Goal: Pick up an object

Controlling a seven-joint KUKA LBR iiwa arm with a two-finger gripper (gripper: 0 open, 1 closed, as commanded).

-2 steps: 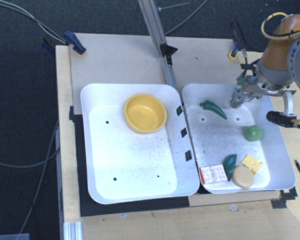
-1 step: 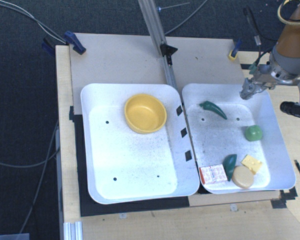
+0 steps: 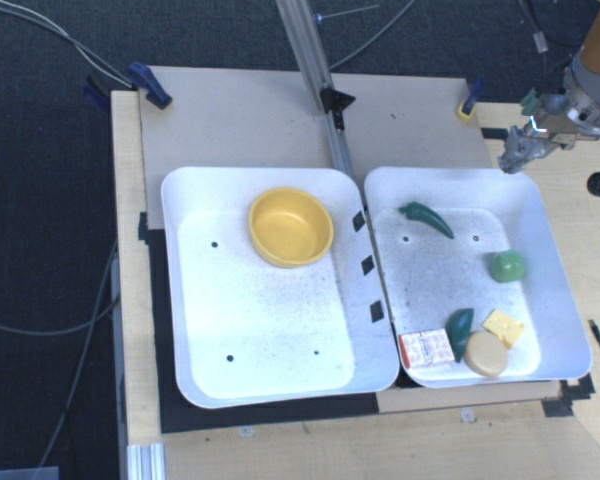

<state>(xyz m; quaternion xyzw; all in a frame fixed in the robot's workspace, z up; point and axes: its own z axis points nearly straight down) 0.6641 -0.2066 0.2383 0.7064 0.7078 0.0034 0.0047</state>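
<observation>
- Right now I see my claw [image 3: 517, 155] poised above the far right corner of the right bin [image 3: 540, 203], outside the cluster of items; I cannot tell how it is set, and nothing visible hangs from it.
- Most candidates lie in that bin, which I judge is why the arm waits on this side: a dark green pepper [image 3: 427, 218] near the far wall, a green ball [image 3: 507, 266] by the right wall, and a crowded near corner.
- That corner holds a red-and-white carton [image 3: 426, 349], a teal piece [image 3: 460, 328], a yellow wedge [image 3: 503, 326] and a tan disc [image 3: 486, 355], touching or nearly so.
- Alone in the left bin [image 3: 270, 368] sits a yellow bowl [image 3: 290, 228], upright.
- I'd favour the pepper: slim, curved, glossy, well apart from its neighbours.
</observation>
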